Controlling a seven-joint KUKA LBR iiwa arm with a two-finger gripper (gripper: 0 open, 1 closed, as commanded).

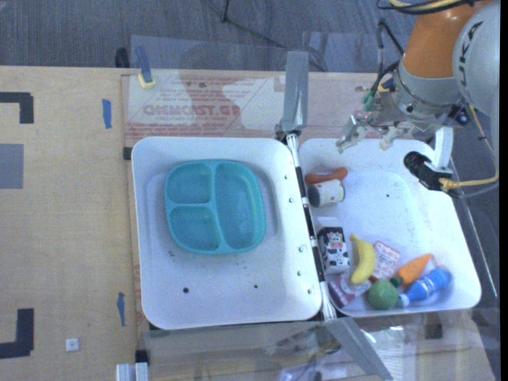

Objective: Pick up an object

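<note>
Right bin (444,213): banana (363,259), green ball (383,294), blue bottle (426,286), carrot (414,267), small black-and-white carton (334,248), print unreadable. Left bin (151,213): teal divided plate (215,206). Gripper (370,133) above right bin's far edge, fingers spread, nothing between them. Board behind bins (198,105): faded red lettering, illegible.

Plate (214,206) in left bin (151,292); banana (363,259) in right bin (452,236).
</note>
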